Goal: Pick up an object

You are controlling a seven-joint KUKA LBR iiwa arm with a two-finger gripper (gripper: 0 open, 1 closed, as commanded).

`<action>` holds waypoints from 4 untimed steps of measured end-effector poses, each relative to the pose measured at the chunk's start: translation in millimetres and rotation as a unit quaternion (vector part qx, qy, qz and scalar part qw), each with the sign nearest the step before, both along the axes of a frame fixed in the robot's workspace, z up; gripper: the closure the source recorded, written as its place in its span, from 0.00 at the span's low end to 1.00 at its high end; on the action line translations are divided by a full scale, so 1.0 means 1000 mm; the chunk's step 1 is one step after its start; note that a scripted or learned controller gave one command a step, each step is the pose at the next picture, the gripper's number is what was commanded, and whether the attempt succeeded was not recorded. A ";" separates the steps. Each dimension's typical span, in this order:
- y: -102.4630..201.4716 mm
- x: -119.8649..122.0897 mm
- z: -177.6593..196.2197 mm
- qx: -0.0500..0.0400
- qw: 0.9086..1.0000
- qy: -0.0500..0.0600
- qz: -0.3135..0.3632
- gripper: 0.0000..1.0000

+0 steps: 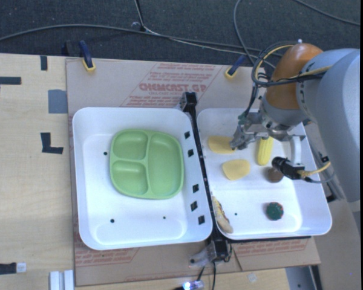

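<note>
Two bins, the arm (327, 95) low over the right bin (314, 222).
The gripper (242, 139) sits beside a yellow slice (219, 144); whether it is spread or pinching, I cannot tell. Crowded close are a corn cob (264, 151), a yellow wedge (236, 169), a brown piece (274, 175) and a green ball (274, 210). The left bin (91, 222) holds a green plate (147, 164).

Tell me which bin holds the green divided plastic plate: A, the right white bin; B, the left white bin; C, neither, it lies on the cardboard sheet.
B: the green divided plastic plate lies flat inside the left white bin, while the right white bin holds small yellow pieces and a dark green item.
</note>
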State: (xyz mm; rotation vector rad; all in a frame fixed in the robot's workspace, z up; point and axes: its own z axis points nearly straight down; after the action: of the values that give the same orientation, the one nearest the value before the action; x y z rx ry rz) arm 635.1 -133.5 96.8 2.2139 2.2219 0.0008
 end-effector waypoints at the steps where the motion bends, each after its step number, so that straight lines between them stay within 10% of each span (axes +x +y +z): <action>1: -0.005 0.009 0.048 0.001 1.000 0.000 -0.001 1.00; 3: 0.003 0.013 0.139 0.001 1.000 0.001 -0.001 1.00; 4: 0.052 -0.004 0.126 0.002 1.000 0.004 0.001 1.00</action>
State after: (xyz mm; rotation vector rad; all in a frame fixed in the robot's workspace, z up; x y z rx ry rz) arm 631.0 -81.5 222.8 2.2184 2.2287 -0.0025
